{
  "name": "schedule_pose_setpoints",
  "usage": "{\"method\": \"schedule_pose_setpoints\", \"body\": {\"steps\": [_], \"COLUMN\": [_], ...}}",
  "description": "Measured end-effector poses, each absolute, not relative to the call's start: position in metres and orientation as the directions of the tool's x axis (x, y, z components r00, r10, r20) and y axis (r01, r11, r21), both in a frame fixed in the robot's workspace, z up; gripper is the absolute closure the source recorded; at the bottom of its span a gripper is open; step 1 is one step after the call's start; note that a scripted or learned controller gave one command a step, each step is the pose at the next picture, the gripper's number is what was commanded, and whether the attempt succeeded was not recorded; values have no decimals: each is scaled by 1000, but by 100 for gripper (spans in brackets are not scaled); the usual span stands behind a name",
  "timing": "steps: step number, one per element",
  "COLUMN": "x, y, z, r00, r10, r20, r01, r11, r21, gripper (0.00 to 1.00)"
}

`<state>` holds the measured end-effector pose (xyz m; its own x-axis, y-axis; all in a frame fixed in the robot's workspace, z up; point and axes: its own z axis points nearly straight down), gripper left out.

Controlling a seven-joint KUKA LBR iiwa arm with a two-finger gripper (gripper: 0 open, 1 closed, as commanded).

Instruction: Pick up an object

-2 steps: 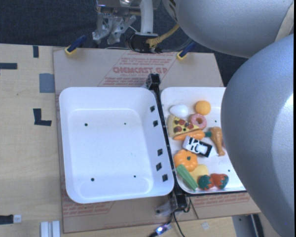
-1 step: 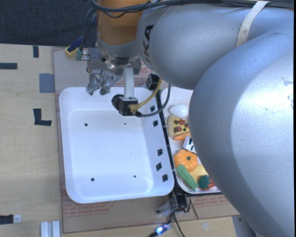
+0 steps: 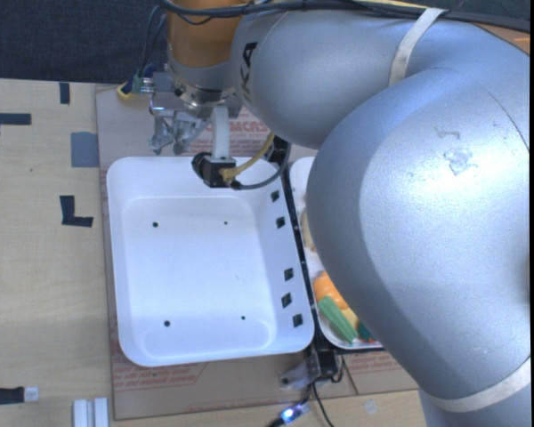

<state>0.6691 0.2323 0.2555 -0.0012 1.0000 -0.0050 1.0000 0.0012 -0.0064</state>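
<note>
My gripper (image 3: 176, 136) hangs under the orange wrist band (image 3: 209, 16), just beyond the far edge of the left white bin (image 3: 125, 265), over the brown cardboard. I see nothing held in it. The grey arm (image 3: 409, 194) hides most of the right bin (image 3: 336, 339). In the visible strip of that bin lie an orange object (image 3: 329, 292) and a green one (image 3: 338, 317), far from the gripper.
A black cable plug (image 3: 212, 169) dangles from the wrist over the left bin's far rim. Both bins sit on cardboard (image 3: 160, 381) on a wooden bench (image 3: 36, 265) marked with black tape. A black divider (image 3: 289, 238) runs between the bins.
</note>
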Motion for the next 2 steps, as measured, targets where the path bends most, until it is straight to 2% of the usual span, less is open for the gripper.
{"method": "schedule_pose_setpoints", "body": {"steps": [1,2], "x": [670,666], "y": [234,233], "z": [429,275], "r00": [-4,-1], "r10": [1000,1000], "r20": [3,-8], "r01": [1000,1000], "r11": [4,1], "r21": [12,-21], "gripper": [100,100]}}
